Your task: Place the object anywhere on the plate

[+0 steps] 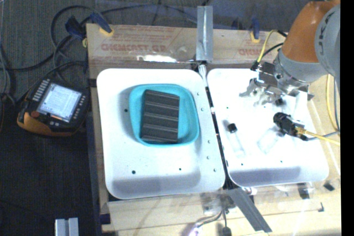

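A dark grey ribbed block [160, 116] lies flat on the blue plate [191, 119] in the middle of the left bin [155, 174]. My gripper [264, 91] hangs over the back half of the right bin [276, 168], well to the right of the plate and apart from the block. Its fingers are small and blurred against the white bin floor. A black fitting with a yellow cable [285, 123] sits just below the wrist.
A small black piece [232, 127] and a clear piece [238, 145] lie on the right bin's floor near its left wall. A metal divider post [204, 36] stands between the bins at the back. A control pendant [55, 102] lies left of the bench.
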Controlling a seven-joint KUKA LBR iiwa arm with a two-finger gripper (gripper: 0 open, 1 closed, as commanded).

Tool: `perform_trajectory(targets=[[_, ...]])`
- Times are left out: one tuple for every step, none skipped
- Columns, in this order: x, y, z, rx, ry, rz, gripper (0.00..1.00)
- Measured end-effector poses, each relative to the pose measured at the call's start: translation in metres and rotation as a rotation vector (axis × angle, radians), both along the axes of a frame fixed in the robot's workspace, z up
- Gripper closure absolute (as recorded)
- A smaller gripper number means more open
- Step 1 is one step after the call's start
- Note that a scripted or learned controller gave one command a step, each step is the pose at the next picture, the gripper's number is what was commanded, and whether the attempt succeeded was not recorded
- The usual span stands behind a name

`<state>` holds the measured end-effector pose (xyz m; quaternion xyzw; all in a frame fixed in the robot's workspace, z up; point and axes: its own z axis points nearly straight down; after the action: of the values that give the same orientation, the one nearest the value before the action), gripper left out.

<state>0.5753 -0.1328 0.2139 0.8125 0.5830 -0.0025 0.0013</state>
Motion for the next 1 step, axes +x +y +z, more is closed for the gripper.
perform_trajectory(targets=[[0.0001,0.0000,0.0002,0.000,0.000,0.000,0.00]])
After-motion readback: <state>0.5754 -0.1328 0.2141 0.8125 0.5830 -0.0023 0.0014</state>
